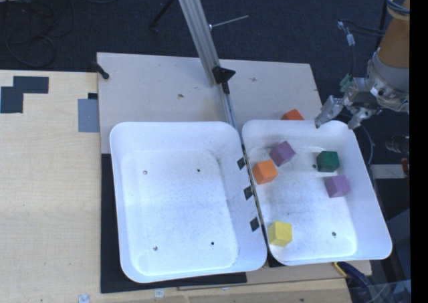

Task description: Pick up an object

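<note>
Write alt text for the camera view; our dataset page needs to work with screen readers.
A grey robot arm's gripper hovers open at the far right corner of the right white bin, which holds two purple cubes, an orange cube, a green cube and a yellow cube. Another orange block sits just behind the bin.

Six small blocks (281, 152) lie scattered around the right bin (374, 228).

Single fixed camera view, set above the bench and angled downward, distant enough to include both white bins: left bin (134, 161), right bin (364, 228). The arm (394, 41) enters at right.
</note>
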Robot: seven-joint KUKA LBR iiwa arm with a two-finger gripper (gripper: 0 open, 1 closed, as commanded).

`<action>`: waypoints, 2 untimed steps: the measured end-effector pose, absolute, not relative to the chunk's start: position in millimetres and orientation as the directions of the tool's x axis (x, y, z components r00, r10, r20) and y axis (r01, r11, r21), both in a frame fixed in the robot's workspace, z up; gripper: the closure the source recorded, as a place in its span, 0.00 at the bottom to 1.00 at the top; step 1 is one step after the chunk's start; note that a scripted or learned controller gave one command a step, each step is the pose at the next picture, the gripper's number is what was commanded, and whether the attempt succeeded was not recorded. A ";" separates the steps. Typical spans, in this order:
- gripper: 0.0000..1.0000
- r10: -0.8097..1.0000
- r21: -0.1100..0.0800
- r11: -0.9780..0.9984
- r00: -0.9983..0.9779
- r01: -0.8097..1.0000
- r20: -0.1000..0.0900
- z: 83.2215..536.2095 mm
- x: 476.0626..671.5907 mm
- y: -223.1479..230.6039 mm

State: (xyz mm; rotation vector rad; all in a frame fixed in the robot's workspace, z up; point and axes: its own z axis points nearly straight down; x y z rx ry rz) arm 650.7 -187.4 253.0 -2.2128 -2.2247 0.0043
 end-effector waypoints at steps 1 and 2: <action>0.00 1.000 -0.010 -0.001 0.001 1.000 0.003 92.1 595.1 -204.5; 0.00 1.000 0.000 0.006 -0.006 1.000 0.003 90.1 623.6 -141.3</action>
